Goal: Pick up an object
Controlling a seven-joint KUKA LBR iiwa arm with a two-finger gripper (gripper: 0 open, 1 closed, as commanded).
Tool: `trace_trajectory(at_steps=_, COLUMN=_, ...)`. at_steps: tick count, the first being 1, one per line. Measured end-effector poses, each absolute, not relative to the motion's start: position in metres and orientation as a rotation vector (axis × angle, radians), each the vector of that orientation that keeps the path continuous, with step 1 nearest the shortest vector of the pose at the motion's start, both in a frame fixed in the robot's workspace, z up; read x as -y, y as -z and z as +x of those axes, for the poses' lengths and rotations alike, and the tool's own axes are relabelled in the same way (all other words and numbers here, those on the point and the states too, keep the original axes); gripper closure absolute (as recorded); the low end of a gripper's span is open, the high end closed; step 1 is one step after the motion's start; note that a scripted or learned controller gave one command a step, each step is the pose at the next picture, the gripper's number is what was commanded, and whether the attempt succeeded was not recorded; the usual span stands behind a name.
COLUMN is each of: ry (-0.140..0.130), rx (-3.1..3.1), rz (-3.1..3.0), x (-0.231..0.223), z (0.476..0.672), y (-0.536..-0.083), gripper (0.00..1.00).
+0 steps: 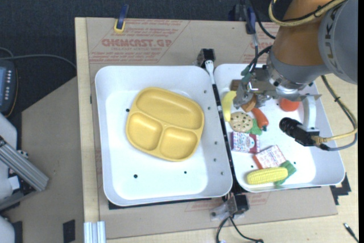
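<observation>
Left bin: holds a yellow divided plate, lying flat near the middle, well apart from the arm
Right bin: holds the small toy foods, crowded toward its left half
Cookie: flat, just beside the wall between the bins, with a yellow piece touching its upper left
Packets: two pink-and-white ones, the second lower right of the first
Corn: lying near the front rim, apart from the arm
Carrot: orange-red, tilted, just right of the cookie
Pincer: low over the upper left of the right bin, above the cookie and carrot; how far it is open, and whether it has anything, I cannot tell
Step in hand: likely the descent onto a toy, nothing visibly lifted yet
Nearest target: the carrot or yellow piece, just beneath and beside the pincer
Next move: probably needs a clean close on one piece in a tight cluster, then a straight lift
</observation>
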State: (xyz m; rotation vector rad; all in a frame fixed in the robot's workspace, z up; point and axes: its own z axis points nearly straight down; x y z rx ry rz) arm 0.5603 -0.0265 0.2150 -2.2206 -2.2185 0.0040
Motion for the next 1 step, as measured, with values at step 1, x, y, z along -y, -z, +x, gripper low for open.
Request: trace_trajectory(at_steps=1, ry=0.004, rx=2.225, rz=-2.222, x=0.0242, z=0.5618, y=-0.2352, gripper=1.0)
